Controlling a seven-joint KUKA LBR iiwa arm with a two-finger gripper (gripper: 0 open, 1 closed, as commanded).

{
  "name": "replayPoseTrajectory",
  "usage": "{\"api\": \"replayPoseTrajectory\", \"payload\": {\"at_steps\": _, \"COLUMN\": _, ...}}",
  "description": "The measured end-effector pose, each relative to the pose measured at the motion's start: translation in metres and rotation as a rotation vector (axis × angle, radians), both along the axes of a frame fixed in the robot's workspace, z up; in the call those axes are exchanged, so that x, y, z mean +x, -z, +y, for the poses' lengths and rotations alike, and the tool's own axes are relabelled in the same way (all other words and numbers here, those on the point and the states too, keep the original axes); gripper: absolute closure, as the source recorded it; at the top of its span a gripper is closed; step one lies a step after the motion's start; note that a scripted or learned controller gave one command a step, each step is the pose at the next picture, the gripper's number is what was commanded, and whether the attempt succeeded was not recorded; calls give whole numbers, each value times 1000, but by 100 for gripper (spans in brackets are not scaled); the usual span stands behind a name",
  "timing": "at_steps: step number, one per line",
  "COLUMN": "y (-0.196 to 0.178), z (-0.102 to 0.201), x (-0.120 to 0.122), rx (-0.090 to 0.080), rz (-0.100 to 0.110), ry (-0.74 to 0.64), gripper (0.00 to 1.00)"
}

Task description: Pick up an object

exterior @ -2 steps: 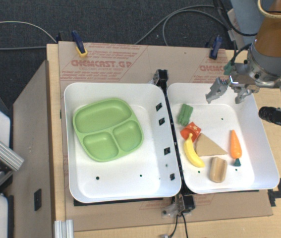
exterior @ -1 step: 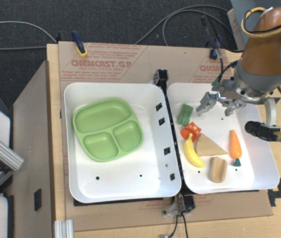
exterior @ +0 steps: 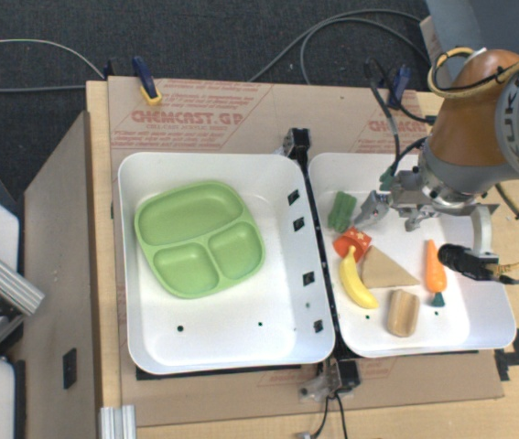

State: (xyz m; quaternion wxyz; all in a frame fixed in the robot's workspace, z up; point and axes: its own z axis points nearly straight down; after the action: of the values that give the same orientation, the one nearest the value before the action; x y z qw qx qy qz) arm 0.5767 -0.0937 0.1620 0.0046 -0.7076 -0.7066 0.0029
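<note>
The gripper (exterior: 396, 210) is hovering over the upper part of the right bin (exterior: 492, 332), jaws appearing spread and gripping nothing. Lying in that bin: a green block (exterior: 342, 210), red pepper (exterior: 353, 243), banana (exterior: 358, 283), tan wedge (exterior: 388, 269), wooden cylinder (exterior: 403, 313) and carrot (exterior: 435, 265). A green divided plate (exterior: 199, 238) is sitting in the left bin (exterior: 145, 337).
</note>
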Motion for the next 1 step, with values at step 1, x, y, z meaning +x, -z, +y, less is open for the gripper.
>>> {"api": "replayPoseTrajectory", "payload": {"at_steps": 1, "y": 57, "z": -1, "x": 9, "rx": 0, "rz": -4, "ry": 0, "gripper": 0}}
